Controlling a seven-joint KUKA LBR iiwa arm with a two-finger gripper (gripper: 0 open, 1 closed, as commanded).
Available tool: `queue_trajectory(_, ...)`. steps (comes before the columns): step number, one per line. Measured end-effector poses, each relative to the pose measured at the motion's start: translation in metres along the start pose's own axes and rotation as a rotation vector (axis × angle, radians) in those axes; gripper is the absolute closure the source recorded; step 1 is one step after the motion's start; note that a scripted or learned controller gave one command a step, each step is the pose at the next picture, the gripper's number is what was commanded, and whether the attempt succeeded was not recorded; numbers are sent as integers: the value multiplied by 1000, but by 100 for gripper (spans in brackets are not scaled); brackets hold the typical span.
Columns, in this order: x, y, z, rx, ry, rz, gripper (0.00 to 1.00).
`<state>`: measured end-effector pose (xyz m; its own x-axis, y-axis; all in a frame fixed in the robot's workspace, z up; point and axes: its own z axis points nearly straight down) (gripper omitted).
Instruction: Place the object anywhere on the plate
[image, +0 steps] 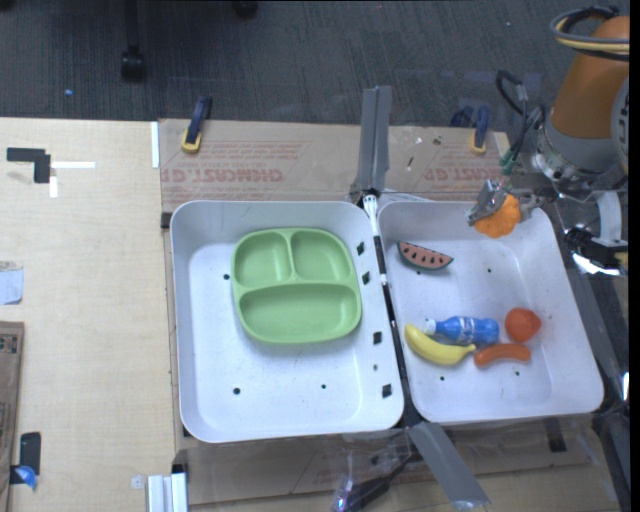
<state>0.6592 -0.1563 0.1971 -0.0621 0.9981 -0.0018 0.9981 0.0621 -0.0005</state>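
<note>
Nearest, at five o'clock in the right bin (560, 395), lie a banana (436, 346), bottle (462, 328), tomato (522, 323) and carrot (502, 353); a melon slice (426, 257) sits farther back. At nine o'clock, the green plate (296, 286) waits in the left bin (200, 330). Farthest, at two o'clock, the gripper (494, 208) has its fingers closed around an orange object (500, 218), apparently lifted. The carry seems underway; next it must travel toward nine o'clock and lower.
</note>
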Motion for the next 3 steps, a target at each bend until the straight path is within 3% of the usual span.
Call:
queue_trajectory(1,77,5,-28,0,1,-64,100)
queue_trajectory(2,155,5,-24,2,1,-140,100)
queue_trajectory(3,234,-15,-6,3,0,-141,100)
